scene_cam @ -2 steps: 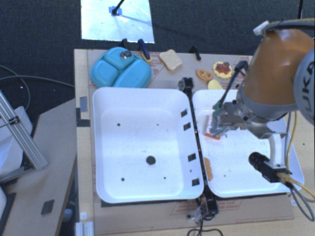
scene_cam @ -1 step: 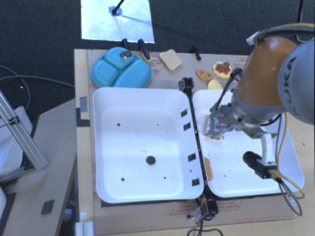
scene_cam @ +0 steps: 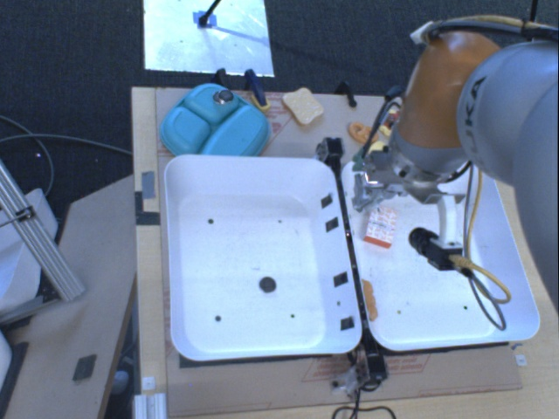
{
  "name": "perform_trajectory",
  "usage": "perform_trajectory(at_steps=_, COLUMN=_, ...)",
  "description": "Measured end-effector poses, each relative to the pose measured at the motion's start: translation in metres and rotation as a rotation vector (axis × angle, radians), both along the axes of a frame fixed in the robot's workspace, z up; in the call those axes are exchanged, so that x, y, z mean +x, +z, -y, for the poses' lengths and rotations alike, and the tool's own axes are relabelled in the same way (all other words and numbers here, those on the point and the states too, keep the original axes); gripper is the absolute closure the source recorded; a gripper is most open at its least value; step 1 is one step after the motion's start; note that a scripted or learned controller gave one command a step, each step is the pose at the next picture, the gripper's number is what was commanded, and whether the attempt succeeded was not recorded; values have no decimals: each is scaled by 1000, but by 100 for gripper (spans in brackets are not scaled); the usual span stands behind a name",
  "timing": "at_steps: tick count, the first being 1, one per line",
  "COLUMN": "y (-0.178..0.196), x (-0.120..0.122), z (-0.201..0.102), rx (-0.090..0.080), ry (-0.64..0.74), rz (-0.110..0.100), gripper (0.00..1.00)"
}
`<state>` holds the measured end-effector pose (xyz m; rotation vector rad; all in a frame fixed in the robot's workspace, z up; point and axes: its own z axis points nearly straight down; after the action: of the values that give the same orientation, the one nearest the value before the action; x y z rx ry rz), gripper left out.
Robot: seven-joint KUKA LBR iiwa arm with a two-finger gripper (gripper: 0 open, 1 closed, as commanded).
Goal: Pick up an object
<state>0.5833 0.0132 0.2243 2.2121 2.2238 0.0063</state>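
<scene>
hovering gripper [scene_cam: 365,195] — just beside red-white packet [scene_cam: 381,228]

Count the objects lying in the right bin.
2: a red-and-white packet beside the gripper, and a tan piece against the right bin's left wall. The arm may hide more.
</scene>
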Motion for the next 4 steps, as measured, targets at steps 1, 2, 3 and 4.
perform_trajectory(at_steps=1, y=-15, x=49, z=-85, rx=5, ry=6, rz=-2, gripper=100)
perform_trajectory(at_steps=2, y=-76, x=86, z=-151, rx=3, ry=4, rz=-3, gripper=100)
perform_trajectory(at_steps=3, y=-144, x=37, z=-147, rx=1, ry=-6, rz=-13, gripper=100)
perform_trajectory(at_steps=4, y=-110, x=-96, z=-115, rx=0, ry=-7, rz=-17, gripper=100)
